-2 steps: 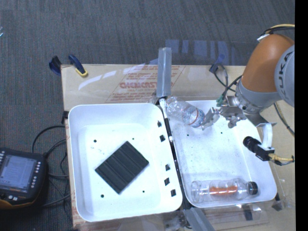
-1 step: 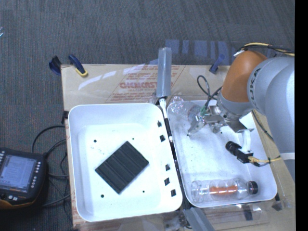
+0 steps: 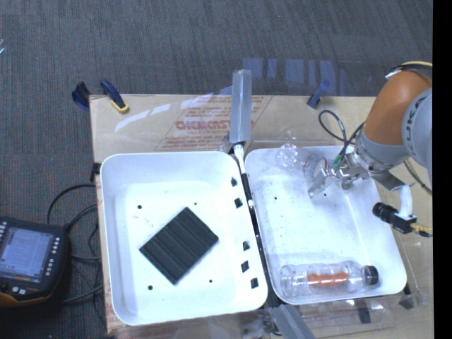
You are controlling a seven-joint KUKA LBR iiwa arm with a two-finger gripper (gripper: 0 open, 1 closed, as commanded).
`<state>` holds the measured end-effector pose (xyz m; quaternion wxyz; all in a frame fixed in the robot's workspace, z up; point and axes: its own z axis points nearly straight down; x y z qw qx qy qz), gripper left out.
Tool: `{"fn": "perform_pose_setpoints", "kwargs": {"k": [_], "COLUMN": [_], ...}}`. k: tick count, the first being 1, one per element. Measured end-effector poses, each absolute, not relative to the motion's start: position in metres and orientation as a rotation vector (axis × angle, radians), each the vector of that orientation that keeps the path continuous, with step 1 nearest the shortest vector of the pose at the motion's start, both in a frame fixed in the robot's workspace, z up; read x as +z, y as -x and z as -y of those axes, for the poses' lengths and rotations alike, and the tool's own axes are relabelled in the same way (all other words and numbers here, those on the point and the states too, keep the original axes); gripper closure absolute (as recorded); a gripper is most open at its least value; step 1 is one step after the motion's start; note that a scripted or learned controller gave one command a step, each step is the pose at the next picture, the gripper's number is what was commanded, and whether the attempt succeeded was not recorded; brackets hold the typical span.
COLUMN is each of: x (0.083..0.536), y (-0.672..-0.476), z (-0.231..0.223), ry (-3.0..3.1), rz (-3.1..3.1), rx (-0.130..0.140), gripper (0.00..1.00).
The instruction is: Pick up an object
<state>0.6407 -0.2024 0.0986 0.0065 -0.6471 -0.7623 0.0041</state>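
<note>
the big grey arm [image 3: 395, 126] reaches in from 3 o'clock over the right bin [image 3: 385, 260]. the left bin [image 3: 113, 189] holds a flat black mat [image 3: 179, 244] in its middle. a clear plastic bottle [image 3: 328, 277] lies on its side at 6 o'clock in the right bin. the gripper [image 3: 326, 179] hangs low at 12 o'clock in that bin, near a small clear crumpled thing [image 3: 288, 155]. i cannot tell how the gripper is set. i think nothing is picked up yet, so the grab and the lift are left.
</note>
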Motion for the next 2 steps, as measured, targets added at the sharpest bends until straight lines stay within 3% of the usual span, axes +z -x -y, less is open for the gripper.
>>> {"fn": "perform_pose_setpoints", "kwargs": {"k": [2], "x": [0.084], "y": [-0.641], "z": [0.109], "ry": [1.723], "rz": [2.611], "rx": [0.011], "gripper": [0.0]}}
